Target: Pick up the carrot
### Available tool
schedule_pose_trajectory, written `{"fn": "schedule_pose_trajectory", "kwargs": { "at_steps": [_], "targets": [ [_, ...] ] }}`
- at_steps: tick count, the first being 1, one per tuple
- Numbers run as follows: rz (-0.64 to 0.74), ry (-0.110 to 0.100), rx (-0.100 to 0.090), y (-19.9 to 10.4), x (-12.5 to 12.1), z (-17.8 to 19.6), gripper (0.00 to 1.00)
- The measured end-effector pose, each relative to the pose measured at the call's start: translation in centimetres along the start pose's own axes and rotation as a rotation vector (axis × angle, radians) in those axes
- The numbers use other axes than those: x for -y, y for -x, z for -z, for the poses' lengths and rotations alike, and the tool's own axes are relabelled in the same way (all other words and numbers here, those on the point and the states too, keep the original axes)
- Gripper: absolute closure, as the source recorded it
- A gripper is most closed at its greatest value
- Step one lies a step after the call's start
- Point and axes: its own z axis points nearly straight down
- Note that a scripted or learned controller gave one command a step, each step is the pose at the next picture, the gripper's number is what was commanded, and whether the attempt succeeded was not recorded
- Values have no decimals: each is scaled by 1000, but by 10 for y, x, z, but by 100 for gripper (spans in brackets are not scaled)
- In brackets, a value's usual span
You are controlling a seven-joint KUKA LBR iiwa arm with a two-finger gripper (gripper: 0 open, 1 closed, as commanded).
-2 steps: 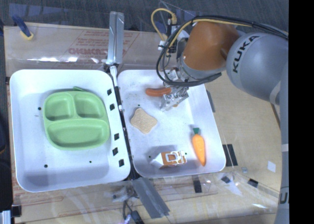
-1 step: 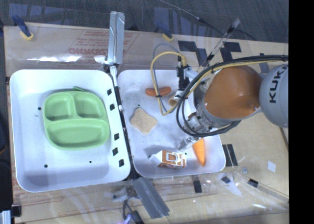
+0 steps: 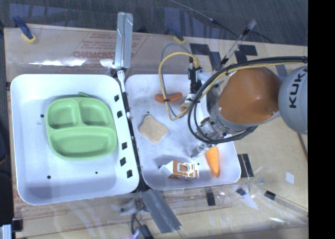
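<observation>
The carrot (image 3: 212, 161) lies in the right bin (image 3: 137, 89), near its lower right corner, with its broad end toward the arm and its tapered tip pointing to the bin's front wall. The pincer (image 3: 200, 150) sits just beside the carrot's upper left end, under the orange wrist band (image 3: 248, 97). You cannot tell from this view whether its fingers stand wide or narrow, nor whether they touch the carrot; cables and the wrist cover most of them.

Expect the carrot to be light, stiff and smooth (probably a plastic toy). A smooth taper tends to slide out toward the thin end, so take hold across the thick upper half, fingers square to its long axis.

Note the neighbours: a small printed carton (image 3: 183, 169) lies just left of the carrot, a slice of bread (image 3: 153, 129) sits well clear toward the bin's middle, and a sausage (image 3: 168, 97) lies near the rear wall. The left bin (image 3: 21, 128) carries a green divided plate (image 3: 81, 128).

Keep the fingers off the carton and the bin's wall on approach.
</observation>
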Motion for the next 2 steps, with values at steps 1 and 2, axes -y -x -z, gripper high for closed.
{"fn": "schedule_pose_trajectory", "kwargs": {
  "at_steps": [1,2],
  "targets": [
    [8,-1,3,4,3,9,100],
    [303,-5,-4,25,26,97,100]
  ]
}}
